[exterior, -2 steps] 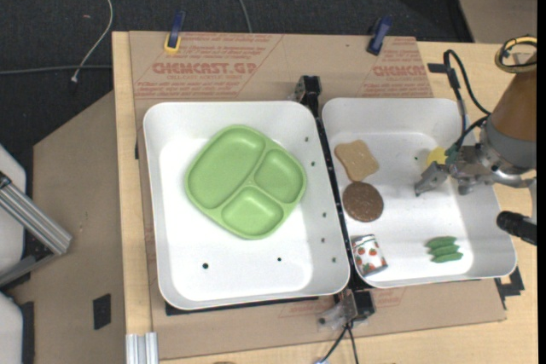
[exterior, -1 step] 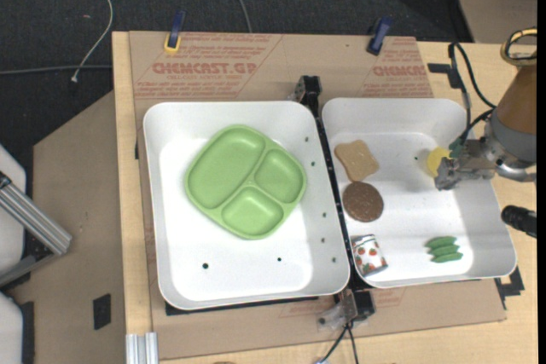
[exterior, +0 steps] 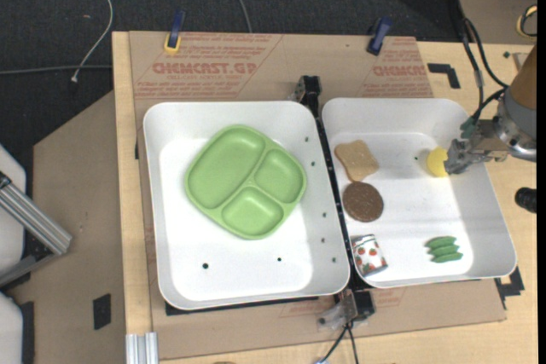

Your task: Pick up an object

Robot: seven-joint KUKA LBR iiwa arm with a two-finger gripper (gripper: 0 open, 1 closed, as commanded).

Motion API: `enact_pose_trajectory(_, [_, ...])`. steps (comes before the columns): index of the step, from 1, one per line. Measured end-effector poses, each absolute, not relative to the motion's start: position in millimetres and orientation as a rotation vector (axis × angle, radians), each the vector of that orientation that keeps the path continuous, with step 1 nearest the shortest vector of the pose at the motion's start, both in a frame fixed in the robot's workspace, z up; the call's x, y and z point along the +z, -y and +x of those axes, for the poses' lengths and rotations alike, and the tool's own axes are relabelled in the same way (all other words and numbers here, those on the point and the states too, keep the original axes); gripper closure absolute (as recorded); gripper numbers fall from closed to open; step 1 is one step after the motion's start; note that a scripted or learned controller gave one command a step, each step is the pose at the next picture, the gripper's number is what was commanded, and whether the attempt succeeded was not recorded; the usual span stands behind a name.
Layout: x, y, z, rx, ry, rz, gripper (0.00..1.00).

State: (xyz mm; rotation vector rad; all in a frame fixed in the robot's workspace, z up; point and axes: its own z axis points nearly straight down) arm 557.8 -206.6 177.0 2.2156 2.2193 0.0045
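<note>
Reaching stage, apparently: gripper (exterior: 458,156) low in the right bin (exterior: 486,222), just beside the yellow object (exterior: 436,161), grip state impossible to tell; next, probably closing squarely around it.

1. Red print reading "CHEMCAST GP" stands on the brown paper-faced sheet (exterior: 256,64) under the two white bins, above the left bin; the letters run along its far edge.
2. The same red print repeats at a slant on that sheet above the right bin, near the blue clamp (exterior: 379,37); it looks like "CHEMCAST", cut short.
3. The small white carton with red marks (exterior: 368,255) in the right bin carries print too small to read.
</note>
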Motion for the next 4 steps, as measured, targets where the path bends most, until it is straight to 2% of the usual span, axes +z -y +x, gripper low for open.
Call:
enact_pose_trajectory(1, [216,207,559.3,0.004,-2.219,2.216,1.0])
enact_pose_trajectory(2, [213,146,574.3,0.003,-2.23,2.215,1.0])
enact_pose_trajectory(3, [222,93,574.6,0.003,-2.231,2.216,1.0])
enact_pose_trajectory(4, [213,35,583.1,0.001,-2.232,2.217,1.0])
